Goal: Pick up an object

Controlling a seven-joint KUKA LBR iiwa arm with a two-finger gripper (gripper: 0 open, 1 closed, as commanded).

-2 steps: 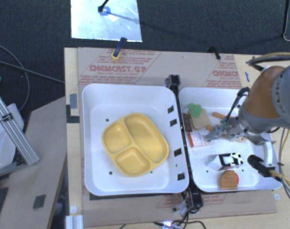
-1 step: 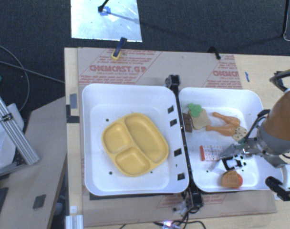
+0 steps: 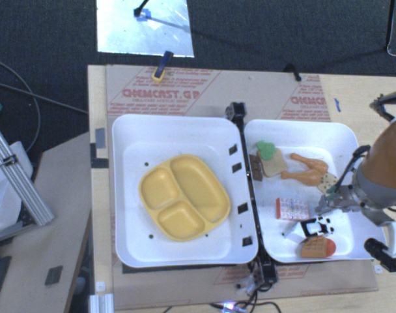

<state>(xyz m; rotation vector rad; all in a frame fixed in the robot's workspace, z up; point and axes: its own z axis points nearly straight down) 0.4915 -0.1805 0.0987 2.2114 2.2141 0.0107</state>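
Observation:
The right white bin (image 3: 344, 134) holds several small objects. A green piece (image 3: 266, 150) lies on a beige piece (image 3: 273, 165) at its far left. An orange toy figure (image 3: 309, 168) lies across the middle. A red-and-white patterned card (image 3: 291, 208) is nearer the front, with a black-and-white item (image 3: 317, 227) and an orange-brown lump (image 3: 317, 246) by the front wall. My gripper (image 3: 327, 204) hangs low in this bin on the grey arm with its orange band (image 3: 388, 158). It is just right of the card and above the black-and-white item, beside a small speckled piece (image 3: 327, 184).
The left white bin (image 3: 129, 135) holds a yellow divided plate (image 3: 183, 196). A black hinge strip (image 3: 245, 175) runs between the two bins. Both bins rest on cardboard (image 3: 185, 93) on the bench. A metal frame (image 3: 15, 175) stands at the far left.

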